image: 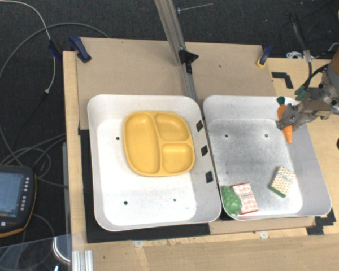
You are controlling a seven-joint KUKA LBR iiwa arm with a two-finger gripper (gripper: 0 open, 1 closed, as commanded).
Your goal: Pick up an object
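A small orange carrot (286, 125) with a green top sat pinched between the fingers of the claw (291, 119), its green end toward the far rim of the right bin (254, 157) and its pointed tip hanging just below the claw, over the bin's right-hand side. The claw was clamped on the carrot, and whether the carrot touched the bin floor could not be told from this slanted view. The arm (333, 89) came in from the right edge, so the claw stood at the far right corner of that bin.

Well apart from the claw, toward the near rim of the same bin, lay a small patterned block (282, 181), tilted, with a green underside showing. Further from the claw, in the near left corner of the bin, a red-and-white packet (245, 197) lay flat, touching a green lump (231, 200) on its left.

Beyond that, far to the claw's left, the left bin (107, 174) held a yellow divided plate (159, 142) with three compartments, lying flat near the middle. The two bins sat side by side, their inner rims just beside each other, on a black mat upon the tan worktop (135, 66). A metal post (169, 21) rose from the worktop at the far end of the gap between the bins. Blue clamps (79, 48) gripped the worktop's far corners. Off the worktop, at the far left, a handheld control pad (8, 199) lay on the dark floor among loose cables (28, 83).
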